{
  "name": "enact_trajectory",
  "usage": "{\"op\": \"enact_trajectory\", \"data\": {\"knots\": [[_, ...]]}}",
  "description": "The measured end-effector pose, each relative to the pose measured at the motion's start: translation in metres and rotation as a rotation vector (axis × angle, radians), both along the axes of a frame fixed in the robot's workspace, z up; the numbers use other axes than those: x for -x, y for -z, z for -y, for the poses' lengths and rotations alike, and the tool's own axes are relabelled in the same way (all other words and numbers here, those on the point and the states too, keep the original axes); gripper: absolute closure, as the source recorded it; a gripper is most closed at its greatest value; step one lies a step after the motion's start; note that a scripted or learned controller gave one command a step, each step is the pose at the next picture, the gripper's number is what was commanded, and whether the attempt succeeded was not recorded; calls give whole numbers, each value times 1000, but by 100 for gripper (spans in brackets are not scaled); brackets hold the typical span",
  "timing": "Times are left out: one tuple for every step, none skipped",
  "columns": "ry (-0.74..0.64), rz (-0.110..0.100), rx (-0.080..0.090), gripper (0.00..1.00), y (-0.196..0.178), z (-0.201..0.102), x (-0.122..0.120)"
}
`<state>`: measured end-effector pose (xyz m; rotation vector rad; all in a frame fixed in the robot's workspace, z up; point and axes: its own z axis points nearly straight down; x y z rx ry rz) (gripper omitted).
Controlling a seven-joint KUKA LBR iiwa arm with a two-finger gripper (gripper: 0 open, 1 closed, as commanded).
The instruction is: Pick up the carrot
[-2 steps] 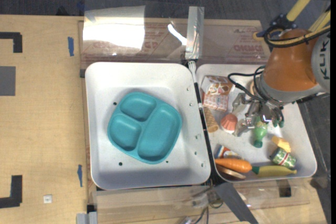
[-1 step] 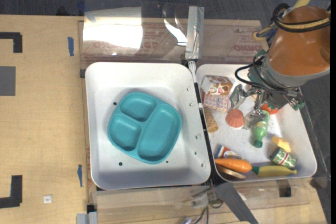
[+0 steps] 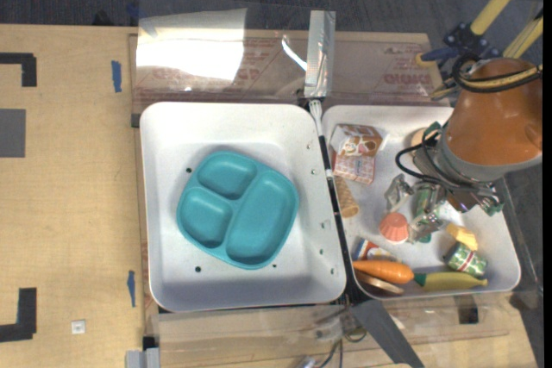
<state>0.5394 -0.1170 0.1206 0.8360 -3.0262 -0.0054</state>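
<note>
Hovering over the right bin, our gripper hangs among scattered toy groceries; we cannot tell how it is set. Our target, the carrot, lies near the bin's front-left corner, apart from the tool, likely needing a reach forward. The teal plate waits in the left bin.

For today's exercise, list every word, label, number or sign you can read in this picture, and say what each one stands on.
No text here reads clearly.
Reddish printing on the clear plastic sheet behind the bins: too blurred to read.
Printed picture label on the small snack packet in the right white bin: too small to read.
Label on the small green can: too small to read.
</note>
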Motion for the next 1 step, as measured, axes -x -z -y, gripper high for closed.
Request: {"op": "enact_trajectory", "data": {"knots": [[-2, 8, 1, 0, -3, -1, -2]]}}
